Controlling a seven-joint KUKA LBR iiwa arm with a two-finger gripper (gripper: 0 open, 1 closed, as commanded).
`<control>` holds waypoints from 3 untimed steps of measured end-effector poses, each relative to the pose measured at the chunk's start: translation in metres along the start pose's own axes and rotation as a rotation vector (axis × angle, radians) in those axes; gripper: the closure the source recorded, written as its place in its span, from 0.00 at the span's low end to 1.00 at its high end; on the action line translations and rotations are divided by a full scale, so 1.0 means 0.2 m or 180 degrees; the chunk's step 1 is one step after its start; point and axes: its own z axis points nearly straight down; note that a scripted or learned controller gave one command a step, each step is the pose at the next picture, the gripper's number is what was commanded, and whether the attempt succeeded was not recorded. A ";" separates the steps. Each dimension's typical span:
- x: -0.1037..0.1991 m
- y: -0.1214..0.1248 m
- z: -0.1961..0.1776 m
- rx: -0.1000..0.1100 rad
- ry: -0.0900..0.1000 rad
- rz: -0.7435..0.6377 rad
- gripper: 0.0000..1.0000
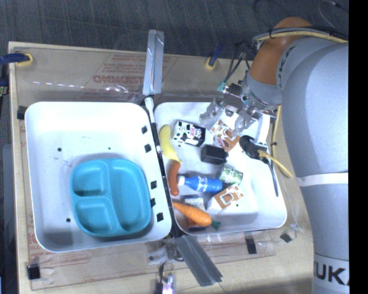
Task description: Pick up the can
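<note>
**Can sits wedged among clutter, gripper off toward the bin's far corner**

The likeliest failure here is a grasp that closes on the wrong thing. The can — small, green and silver, lying on its side — rests in the right bin with neighbours pressed around it: a blue-and-white tube touches it on the camera's left, an orange-and-white packet lies just below it, and a black block sits just above. Fingers coming down here could pinch the tube or packet along with the can, or push the can so that it rolls away on its curved side. A slippery round wall gives little purchase if the jaws meet it off-centre.

The gripper hangs over the upper part of the same bin, near its far wall, above another orange-and-white packet. Its fingers look spread apart with nothing between them, though the wrist hides part of them. The can lies nearer the camera than the gripper and apart from it, with the black block between the two. A banana, carrot and black-and-white carton lie further left.
</note>
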 end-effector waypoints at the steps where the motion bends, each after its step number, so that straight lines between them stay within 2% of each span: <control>1: 0.04 -0.22 0.31 -0.0081 -0.0005 0.0322 0.00; 2: 0.05 -0.21 0.24 -0.0104 0.0009 0.0310 1.00; 3: 0.05 -0.21 0.24 -0.0104 0.0010 0.0308 0.00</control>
